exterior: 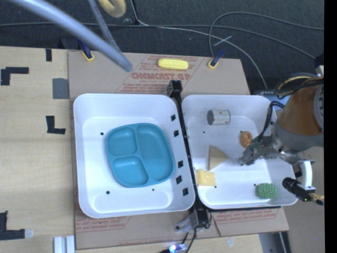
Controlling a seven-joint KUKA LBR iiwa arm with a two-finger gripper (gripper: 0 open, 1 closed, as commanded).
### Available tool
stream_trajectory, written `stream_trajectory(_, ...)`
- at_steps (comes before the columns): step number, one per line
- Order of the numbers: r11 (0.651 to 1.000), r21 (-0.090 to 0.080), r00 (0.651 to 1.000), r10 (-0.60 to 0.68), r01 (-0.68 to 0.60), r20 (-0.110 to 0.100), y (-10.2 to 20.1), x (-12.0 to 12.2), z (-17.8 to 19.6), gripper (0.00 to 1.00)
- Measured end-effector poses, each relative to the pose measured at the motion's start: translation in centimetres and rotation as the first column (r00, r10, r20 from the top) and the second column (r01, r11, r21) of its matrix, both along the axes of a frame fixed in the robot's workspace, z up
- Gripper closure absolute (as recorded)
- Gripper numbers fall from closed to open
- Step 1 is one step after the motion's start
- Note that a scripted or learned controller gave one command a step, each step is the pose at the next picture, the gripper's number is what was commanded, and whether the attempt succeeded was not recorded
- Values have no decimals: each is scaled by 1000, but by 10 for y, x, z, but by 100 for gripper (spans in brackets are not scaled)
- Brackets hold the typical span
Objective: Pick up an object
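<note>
The claw point(251, 156) hangs low in the right bin point(231, 202), at about 3 o'clock of its floor; how far it is open I cannot tell, and nothing shows between its tips. A wedge point(216, 157) lies just at its 9 o'clock, a pretzel point(246, 138) at 11, a can point(218, 117) farther up, a green ball point(266, 191) at 5, a cheese block point(206, 178) at 8. The left bin point(87, 141) holds a blue plate point(140, 155).

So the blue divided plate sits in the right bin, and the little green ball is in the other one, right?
Not quite. The camera view shows the blue divided plate in the left bin; the green ball is in the other one, the right bin.
</note>
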State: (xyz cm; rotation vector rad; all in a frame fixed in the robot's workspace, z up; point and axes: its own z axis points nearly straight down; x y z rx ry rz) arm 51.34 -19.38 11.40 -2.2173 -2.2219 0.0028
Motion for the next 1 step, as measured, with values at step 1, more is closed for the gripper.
stream_trajectory(1, 1000, -1, 1000, -2, 2, 3, -6, -1, 43, 100)
